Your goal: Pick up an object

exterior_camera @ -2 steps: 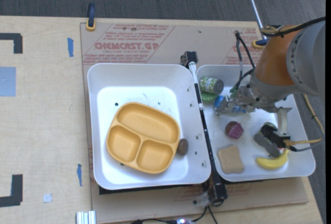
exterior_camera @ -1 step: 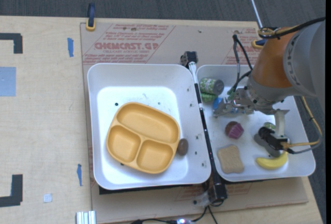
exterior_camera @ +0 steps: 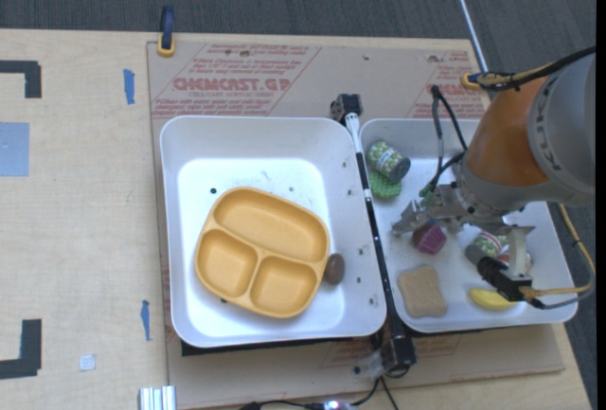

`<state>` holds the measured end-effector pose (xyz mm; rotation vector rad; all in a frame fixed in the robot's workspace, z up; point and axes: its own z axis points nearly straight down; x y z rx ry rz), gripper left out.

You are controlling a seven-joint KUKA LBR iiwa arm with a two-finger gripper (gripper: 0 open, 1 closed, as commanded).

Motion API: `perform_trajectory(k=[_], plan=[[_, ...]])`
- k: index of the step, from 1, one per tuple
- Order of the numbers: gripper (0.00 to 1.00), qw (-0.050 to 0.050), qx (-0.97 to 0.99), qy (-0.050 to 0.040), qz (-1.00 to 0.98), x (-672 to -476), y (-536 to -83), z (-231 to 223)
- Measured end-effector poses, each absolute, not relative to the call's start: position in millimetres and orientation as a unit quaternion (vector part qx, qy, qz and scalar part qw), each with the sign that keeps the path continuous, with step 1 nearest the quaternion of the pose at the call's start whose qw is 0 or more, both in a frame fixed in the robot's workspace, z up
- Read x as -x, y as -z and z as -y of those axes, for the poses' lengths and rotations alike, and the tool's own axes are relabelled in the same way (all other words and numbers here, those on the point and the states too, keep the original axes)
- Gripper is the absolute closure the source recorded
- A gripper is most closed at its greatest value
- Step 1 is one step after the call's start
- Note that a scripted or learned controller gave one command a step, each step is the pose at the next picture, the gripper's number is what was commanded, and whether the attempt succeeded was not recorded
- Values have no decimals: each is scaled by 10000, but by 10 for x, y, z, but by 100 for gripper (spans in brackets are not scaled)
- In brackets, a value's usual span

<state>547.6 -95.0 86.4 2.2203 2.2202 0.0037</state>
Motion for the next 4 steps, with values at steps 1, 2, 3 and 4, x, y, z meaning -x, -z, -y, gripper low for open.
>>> perform_trajectory(k=[1,2,3,4], plan=[[0,14,-7070,-8,-7072,-5682,-863,919],[0,14,-7070,-15,-7072,-5624,-865,932],[0,14,-7068,-18,-7074,-5558,-867,958],[100,36,-7067,-30,-7075,-5574,-980,961]])
